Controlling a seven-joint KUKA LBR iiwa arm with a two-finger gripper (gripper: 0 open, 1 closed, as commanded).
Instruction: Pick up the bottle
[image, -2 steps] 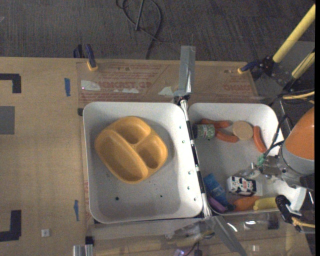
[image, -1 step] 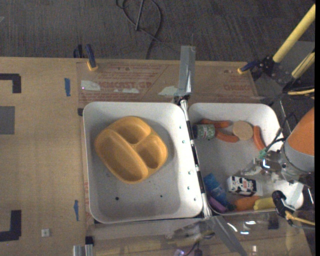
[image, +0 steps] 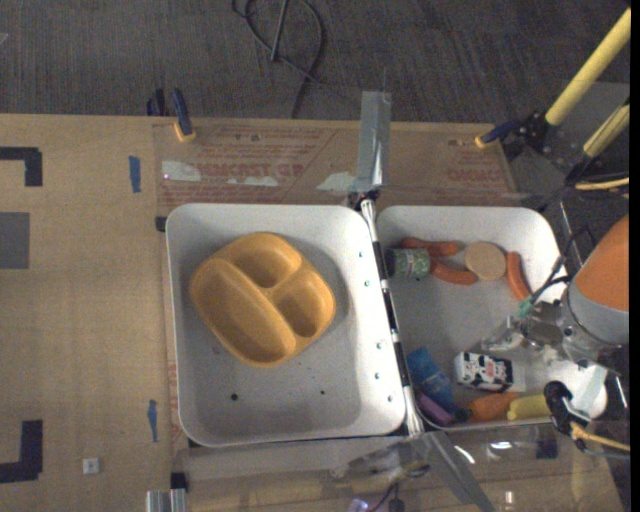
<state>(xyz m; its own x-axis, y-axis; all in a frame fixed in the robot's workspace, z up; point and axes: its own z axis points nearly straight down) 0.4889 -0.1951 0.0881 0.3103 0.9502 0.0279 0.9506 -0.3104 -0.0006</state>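
bottle (image: 408, 263) green label, cardboard (image: 250, 165) print unreadable

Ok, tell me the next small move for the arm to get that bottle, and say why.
Probably carry the gripper across the right bin toward its far left corner. What looks like the green-labelled bottle lies there on its side against the dividing wall, well apart from the gripper, which hangs near the milk carton at the bin's right side.
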